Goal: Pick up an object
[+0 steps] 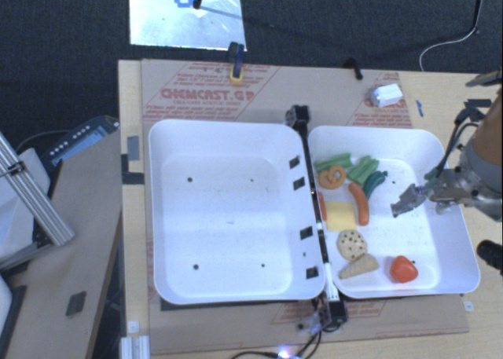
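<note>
Currently gripper (409, 199) over right bin (452, 228), finger spread unclear, nothing seen between them; toy food nearby to left: sausage (361, 202), cheese slice (340, 214), cookie (351, 244), tomato (403, 269)

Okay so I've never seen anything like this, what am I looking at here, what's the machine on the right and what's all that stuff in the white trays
A single camera looks down at a slant on a bench. The grey machine at the right is a robot arm; its grasping tool hangs over the right bin. That bin holds small toy foods: a pretzel, green beans, a sausage, a yellow cheese slice, a cookie and a red tomato-like piece. The left bin sits beside it. I see nothing between the tool's tips.
</note>
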Tool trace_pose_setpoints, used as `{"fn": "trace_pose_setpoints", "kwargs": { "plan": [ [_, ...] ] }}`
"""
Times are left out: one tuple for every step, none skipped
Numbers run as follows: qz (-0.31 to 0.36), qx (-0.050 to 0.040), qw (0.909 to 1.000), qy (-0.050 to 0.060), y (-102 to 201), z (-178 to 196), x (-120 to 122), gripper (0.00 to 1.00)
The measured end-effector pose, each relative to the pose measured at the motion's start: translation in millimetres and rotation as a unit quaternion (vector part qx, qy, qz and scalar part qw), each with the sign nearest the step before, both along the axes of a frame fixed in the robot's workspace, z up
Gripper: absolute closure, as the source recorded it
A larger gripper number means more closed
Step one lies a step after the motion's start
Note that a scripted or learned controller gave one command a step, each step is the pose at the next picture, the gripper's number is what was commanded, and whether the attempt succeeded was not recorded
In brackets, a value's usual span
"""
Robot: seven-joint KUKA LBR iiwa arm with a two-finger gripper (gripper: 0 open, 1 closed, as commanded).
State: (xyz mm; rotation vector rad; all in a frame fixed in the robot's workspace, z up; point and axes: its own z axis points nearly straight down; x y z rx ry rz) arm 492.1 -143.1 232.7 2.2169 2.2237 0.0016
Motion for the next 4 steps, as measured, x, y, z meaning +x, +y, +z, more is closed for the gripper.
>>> {"fn": "trace_pose_setpoints", "kwargs": {
  "plan": [
    [0.004,0.0008,1.0,-0.001,53.0,-154.2,66.9,0.0],
    [-0.001,0.0003,1.0,0.001,55.7,-148.2,57.7,0.0],
    [0.003,0.0003,1.0,-0.005,90.4,-41.6,81.4,0.0],
    [0.002,0.0001,1.0,-0.002,98.5,-47.7,121.6,0.0]
  ]
}}
